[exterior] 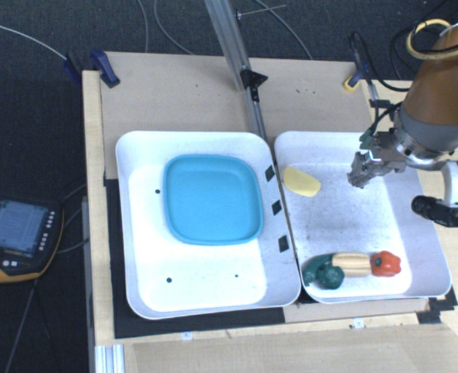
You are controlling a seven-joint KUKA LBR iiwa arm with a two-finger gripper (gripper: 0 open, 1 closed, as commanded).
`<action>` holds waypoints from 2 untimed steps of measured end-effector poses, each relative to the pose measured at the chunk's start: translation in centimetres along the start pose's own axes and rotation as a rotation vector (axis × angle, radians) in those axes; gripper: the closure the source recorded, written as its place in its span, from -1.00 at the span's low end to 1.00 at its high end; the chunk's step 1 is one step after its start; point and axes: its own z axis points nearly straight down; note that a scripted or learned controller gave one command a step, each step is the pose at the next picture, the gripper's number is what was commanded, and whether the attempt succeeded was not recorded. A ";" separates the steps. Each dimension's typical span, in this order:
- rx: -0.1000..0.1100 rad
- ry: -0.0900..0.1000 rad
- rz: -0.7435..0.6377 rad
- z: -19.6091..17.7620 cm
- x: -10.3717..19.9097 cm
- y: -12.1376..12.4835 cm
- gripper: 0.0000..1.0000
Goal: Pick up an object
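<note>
The jaws (pixel 360 176) hang over the upper part of the right bin (pixel 423 243); whether they stand apart or together cannot be told from above. To their left on that bin's floor lies a pale yellow object (pixel 301 181), apart from them. Along the bin's near edge lie a green piece (pixel 324 273), a tan piece (pixel 352 264) and a red piece (pixel 385 263). A blue plate (pixel 213 199) rests in the left bin (pixel 140 247) on the tabletop (pixel 175 92).
</note>
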 end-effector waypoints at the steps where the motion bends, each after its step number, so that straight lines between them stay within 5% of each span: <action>1: 0.002 0.001 -0.004 -1.2 4.1 2.7 1.00; 2: 0.003 0.002 -0.004 -2.6 8.5 4.7 1.00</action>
